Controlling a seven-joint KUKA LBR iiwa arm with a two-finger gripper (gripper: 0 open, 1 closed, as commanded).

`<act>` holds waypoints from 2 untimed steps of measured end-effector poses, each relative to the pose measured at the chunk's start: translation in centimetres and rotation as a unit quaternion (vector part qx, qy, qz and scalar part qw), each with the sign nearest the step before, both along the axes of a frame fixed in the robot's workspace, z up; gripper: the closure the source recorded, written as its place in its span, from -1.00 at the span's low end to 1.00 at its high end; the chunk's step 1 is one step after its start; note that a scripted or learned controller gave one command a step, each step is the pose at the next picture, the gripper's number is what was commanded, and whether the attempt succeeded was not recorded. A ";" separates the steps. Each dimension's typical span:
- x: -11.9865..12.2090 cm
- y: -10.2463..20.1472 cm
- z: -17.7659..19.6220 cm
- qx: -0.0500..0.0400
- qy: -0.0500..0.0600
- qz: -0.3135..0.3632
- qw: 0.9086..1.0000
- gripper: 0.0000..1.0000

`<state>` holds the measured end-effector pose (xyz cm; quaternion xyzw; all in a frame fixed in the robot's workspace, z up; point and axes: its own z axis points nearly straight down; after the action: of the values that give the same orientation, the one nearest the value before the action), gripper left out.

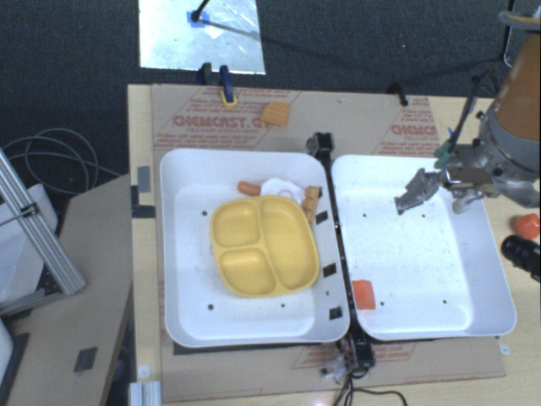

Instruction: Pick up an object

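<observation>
Both bins, left (182,252) and right (473,303), look like smooth, slightly glossy white plastic, the yellow tray (262,248) like matt plastic, the board (363,121) under them like printed cardboard, the sheet (200,24) behind like shiny foil, and the gripper (416,194) like dull grey metal.

Single fixed camera — above bench (144,227), slanted down, moderately near.
</observation>
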<state>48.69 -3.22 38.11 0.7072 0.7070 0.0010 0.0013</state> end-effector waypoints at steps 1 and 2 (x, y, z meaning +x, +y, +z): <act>1.6 8.1 -7.4 0.001 0.002 0.005 1.000 -1.00; 0.3 -3.4 -18.6 0.000 0.003 -0.001 1.000 -1.00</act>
<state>48.97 -6.67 19.54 0.7082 0.7060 -0.0010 -0.0010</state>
